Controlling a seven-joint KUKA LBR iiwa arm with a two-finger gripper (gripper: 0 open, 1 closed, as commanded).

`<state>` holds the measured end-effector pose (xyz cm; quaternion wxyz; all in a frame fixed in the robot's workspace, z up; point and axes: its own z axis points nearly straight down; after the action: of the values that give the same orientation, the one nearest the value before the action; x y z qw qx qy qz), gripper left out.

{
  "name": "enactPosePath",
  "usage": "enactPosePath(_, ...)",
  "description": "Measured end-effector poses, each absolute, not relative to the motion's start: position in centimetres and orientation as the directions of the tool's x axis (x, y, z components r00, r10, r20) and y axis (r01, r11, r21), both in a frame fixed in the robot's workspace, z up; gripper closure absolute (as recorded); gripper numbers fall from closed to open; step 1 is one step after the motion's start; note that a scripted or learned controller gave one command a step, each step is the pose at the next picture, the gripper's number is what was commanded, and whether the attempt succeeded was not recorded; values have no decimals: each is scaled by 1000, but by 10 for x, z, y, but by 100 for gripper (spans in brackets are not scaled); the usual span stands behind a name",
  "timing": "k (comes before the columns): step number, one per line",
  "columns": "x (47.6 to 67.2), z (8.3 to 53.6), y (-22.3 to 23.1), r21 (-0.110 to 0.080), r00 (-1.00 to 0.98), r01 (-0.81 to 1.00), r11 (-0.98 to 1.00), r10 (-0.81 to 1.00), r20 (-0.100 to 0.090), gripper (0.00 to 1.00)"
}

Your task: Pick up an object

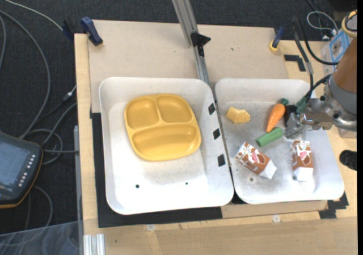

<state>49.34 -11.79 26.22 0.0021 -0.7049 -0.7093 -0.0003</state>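
In the right bin point(238, 191), two cartons' point(256, 160) print is illegible; tool point(294, 126) state unclear.

No text, label, brand or number is legible. The two small brown-and-white cartons point(256, 161) point(302, 160) carry printed designs, too small and blurred to read.

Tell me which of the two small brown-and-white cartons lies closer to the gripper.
The right carton, just below the gripper near the bin's right side. The left carton lies farther off, towards the bin's middle.
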Motion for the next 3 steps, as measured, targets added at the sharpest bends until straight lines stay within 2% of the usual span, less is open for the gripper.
enactPosePath(1,501,263,-69,-1,-7,1000,7,1000,3,100)
enactPosePath(3,530,229,39,-4,-7,1000,7,1000,3,100)
